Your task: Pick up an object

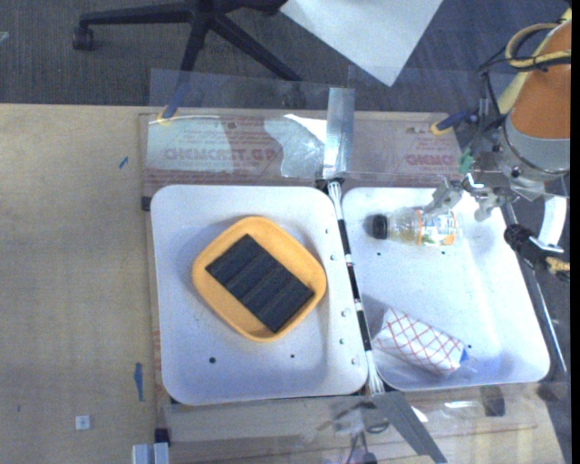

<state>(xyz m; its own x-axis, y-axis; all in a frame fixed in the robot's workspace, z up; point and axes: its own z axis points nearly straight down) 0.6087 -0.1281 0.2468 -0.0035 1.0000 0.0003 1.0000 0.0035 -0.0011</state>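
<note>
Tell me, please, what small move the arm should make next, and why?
Probably lower the gripper a little onto the clear plastic bottle with the black cap: it lies on its side in the right white bin, just below-left of the gripper, not visibly grasped.

Your single fixed camera looked down at a slant from above the bench, far enough back to frame both white bins, the left bin and the right bin, side by side. It faced toward the floor beyond, where an office chair base stood, while your arm entered from the right.
</note>
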